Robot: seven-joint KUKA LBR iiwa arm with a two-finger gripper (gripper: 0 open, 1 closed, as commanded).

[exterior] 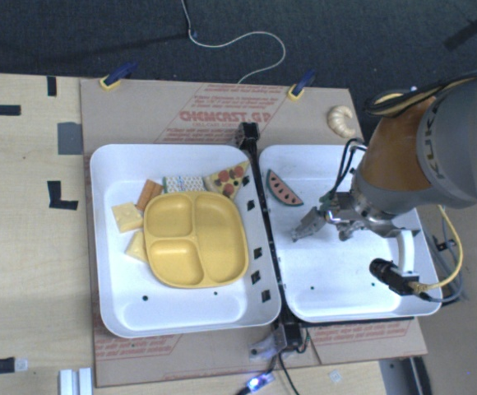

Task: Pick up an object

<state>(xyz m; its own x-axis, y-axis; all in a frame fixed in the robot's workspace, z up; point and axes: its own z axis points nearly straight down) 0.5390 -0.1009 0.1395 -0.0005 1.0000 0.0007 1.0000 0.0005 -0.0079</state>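
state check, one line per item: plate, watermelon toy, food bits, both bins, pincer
yellow divided plate: flat, upright, in left bin, compartments hold nothing
watermelon slice toy: lying flat in right bin, untouched
pizza slice toy: flat, partly tucked under the plate's rim
left bin: holds plate and food toys
right bin: holds watermelon slice
pincer: over right bin, holding nothing

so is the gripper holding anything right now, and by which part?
Nothing held. The gripper hangs open over the right bin, with bare floor between its fingers. The watermelon slice lies apart, up-left of it.
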